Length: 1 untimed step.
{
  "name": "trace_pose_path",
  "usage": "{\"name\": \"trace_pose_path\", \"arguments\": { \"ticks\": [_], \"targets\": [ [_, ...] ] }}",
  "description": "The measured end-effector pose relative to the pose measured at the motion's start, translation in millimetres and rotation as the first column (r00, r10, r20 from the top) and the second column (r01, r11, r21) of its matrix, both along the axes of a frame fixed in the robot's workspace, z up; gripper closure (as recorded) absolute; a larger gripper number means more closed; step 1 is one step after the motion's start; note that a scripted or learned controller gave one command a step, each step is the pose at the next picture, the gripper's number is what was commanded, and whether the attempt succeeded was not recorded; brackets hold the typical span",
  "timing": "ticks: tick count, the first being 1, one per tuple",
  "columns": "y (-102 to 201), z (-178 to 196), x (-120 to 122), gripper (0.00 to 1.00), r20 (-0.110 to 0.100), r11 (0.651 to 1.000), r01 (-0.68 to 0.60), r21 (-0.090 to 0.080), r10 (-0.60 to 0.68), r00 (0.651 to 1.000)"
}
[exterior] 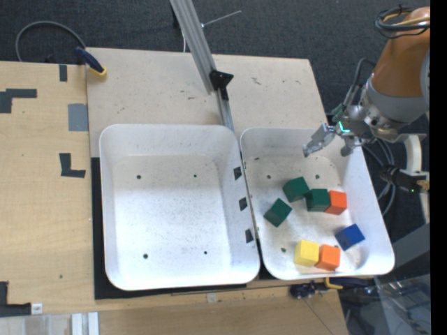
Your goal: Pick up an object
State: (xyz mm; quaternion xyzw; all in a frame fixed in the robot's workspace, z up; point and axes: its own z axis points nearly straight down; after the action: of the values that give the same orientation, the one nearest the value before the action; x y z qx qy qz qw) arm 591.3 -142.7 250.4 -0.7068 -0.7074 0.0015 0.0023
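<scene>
Pincer [330, 142] above green block [296, 188] (apart).

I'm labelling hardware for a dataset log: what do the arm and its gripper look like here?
The arm is rounded, with a broad orange band above a grey wrist section. Dark cables loop over its top and trail down its side. The gripper is a small grey metal assembly with a tiny teal-green light near its base and slim grey fingers.

The arm [399, 75] is grey with a big orange band, black cables looping above it, and a small green light by its wrist.
</scene>
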Motion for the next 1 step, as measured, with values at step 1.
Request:
{"name": "trace_pose_path", "arguments": {
  "ticks": [1],
  "targets": [
    [0.0,2.4,0.9,0.00,0.004,1.000,-0.001,-0.001,0.001,1.000]
  ]
}}
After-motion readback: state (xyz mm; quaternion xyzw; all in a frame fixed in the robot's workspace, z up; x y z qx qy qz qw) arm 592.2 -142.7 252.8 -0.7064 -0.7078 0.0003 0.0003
